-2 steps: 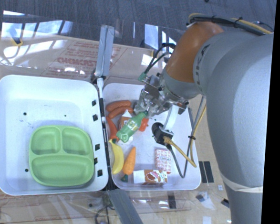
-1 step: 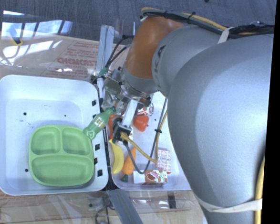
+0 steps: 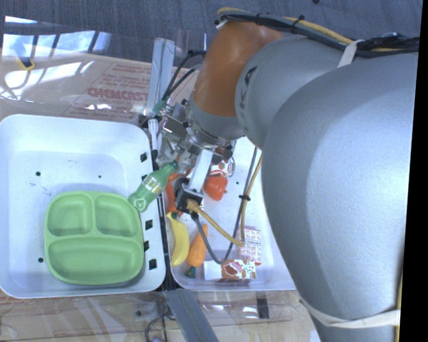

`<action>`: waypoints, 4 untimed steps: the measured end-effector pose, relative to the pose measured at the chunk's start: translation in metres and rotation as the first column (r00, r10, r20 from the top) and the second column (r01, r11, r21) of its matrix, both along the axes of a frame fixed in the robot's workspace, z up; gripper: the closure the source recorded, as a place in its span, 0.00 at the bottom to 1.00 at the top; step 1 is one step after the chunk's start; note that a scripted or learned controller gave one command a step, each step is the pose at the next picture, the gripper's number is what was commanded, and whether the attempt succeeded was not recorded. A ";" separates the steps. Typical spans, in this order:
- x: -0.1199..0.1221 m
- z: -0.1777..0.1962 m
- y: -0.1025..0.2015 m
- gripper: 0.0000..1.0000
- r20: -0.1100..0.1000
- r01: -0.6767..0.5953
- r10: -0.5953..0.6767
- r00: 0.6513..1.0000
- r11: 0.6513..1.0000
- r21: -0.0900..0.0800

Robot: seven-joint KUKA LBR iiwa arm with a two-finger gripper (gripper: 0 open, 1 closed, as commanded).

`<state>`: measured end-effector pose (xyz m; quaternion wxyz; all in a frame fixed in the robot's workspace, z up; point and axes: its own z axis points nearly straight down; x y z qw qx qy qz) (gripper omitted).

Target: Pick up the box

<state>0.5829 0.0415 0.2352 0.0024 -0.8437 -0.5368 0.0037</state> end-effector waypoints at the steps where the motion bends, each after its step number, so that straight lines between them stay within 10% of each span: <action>1: -0.083 0.017 0.084 1.00 0.003 0.066 -0.066 0.998 0.998 0.000; 2: -0.032 0.011 0.014 1.00 0.004 0.025 -0.025 1.000 1.000 0.000; 3: -0.107 0.016 0.124 1.00 0.004 0.062 -0.062 0.998 0.998 -0.001; 4: -0.107 -0.020 0.077 1.00 0.003 0.027 -0.027 1.000 1.000 -0.002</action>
